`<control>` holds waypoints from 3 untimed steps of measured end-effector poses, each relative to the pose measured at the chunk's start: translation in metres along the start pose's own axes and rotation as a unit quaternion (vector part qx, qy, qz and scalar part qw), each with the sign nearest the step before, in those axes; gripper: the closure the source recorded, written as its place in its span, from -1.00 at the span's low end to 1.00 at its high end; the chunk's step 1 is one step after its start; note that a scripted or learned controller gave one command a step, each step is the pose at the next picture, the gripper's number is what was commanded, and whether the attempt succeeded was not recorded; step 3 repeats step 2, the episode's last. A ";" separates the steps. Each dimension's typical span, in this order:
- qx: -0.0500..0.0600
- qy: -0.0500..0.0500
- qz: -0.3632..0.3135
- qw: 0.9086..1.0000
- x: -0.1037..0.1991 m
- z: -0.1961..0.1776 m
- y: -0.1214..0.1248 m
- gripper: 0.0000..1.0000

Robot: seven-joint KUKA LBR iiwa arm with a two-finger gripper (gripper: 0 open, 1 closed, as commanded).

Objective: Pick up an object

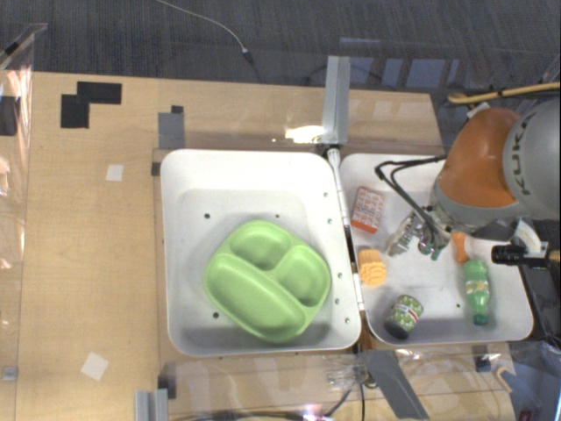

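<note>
The right bin (386, 327) holds a small red-and-white carton (368, 209) at its upper left, a yellow-orange ridged piece (372, 269) by the divider, a dark can with a green label (404, 313) near the front, a green bottle (476, 291) at the right and a small orange item (461, 246) just above the bottle. My gripper (417, 238) hangs over the middle of this bin, below the grey and orange wrist (480, 167). It sits between the carton and the orange item, above the bin floor. Nothing shows between its tips.
The left bin (188, 182) carries a large green divided plate (267, 279) lying tilted toward its front right. A black cable (399, 187) loops from the wrist over the right bin. Wooden bench surface (88, 261) spreads to the left, with metal brackets (336, 95) at the bins' back.
</note>
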State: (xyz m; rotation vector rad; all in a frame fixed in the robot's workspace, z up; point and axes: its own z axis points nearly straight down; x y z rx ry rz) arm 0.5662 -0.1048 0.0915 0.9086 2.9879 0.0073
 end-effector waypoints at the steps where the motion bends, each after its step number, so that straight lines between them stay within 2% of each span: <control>1: 0.001 0.003 0.090 0.996 0.050 -0.097 0.053 1.00; 2: 0.001 0.006 -0.173 0.985 0.084 -0.095 0.078 1.00; 3: 0.001 0.006 -0.173 0.985 0.084 -0.095 0.078 1.00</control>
